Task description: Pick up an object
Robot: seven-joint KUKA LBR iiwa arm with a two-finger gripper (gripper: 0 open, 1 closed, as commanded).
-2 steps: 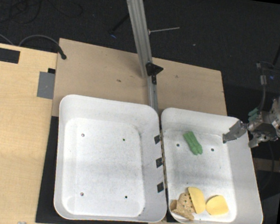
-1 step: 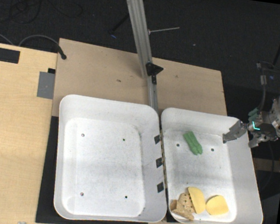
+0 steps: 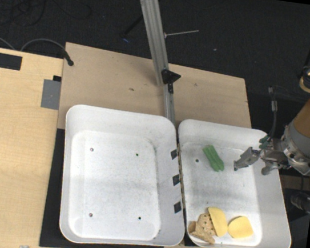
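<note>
Nothing is being held yet: the gripper (image 3: 253, 162) is hovering over the right bin (image 3: 278, 225) with fingers spread, just beside the green block (image 3: 213, 157). Two yellow pieces (image 3: 228, 224) are lying near that bin's front edge. The grasp and lift are still to come.

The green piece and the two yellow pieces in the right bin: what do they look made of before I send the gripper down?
The green piece looks like matte moulded plastic or foam: even colour, no glare. The yellow pieces look like smooth plastic or foam, rounded and uniformly coloured. The view is too coarse to tell. The bin looks like speckled white plastic.
</note>
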